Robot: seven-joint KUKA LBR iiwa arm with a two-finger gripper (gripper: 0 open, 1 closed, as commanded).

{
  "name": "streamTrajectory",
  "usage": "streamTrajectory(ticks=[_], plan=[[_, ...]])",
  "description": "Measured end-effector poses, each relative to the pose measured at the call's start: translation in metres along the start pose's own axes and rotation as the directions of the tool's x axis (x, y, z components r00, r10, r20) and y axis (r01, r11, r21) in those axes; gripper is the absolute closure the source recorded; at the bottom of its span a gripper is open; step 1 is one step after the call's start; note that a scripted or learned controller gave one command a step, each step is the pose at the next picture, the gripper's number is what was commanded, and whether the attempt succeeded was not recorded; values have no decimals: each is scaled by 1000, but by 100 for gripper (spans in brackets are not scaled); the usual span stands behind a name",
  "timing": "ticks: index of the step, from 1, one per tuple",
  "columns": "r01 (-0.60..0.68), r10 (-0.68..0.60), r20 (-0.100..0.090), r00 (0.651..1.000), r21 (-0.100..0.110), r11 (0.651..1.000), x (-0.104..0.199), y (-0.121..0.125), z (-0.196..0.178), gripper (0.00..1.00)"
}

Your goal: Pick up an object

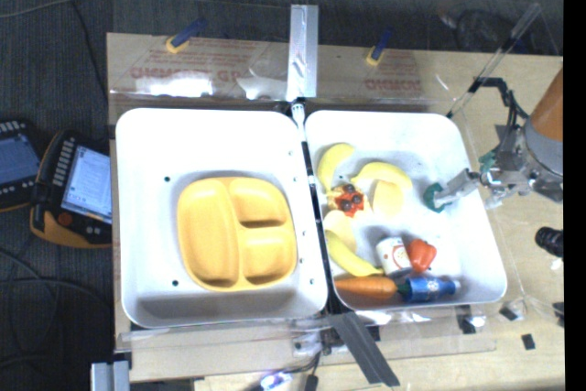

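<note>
The right bin (458, 135) holds a jumble of objects: two yellow banana-like pieces (335, 158) (352, 257), a pale yellow wedge (389, 190), a small red and black figure (347, 195), a white and red bottle (403, 255), an orange carrot (368, 287) and a blue item (428, 288). A teal-headed piece (437, 195) on a grey stem sits at the bin's right side. My gripper (499, 171) hovers over the right rim, just beside that stem. I cannot tell whether the stem is between its fingers.
In the left bin (146, 142) lies a yellow divided tray (236, 229). A metal post (303, 50) stands behind the divider between the bins. A handheld pendant (73, 190) lies off the bench on the left. Cables run along the right side.
</note>
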State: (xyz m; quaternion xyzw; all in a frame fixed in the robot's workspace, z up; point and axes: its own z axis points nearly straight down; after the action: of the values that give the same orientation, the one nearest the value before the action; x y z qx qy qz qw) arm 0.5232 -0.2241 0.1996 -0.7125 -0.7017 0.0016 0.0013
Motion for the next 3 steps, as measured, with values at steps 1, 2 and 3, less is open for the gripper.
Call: streamTrajectory(ticks=[1,2,3], plan=[[53,-53,6,999,-15,998,60,65,110,0],[54,-54,2,999,-14,998,61,66,102,100],[-119,119,2,993,-13,993,102,91,110,100]])
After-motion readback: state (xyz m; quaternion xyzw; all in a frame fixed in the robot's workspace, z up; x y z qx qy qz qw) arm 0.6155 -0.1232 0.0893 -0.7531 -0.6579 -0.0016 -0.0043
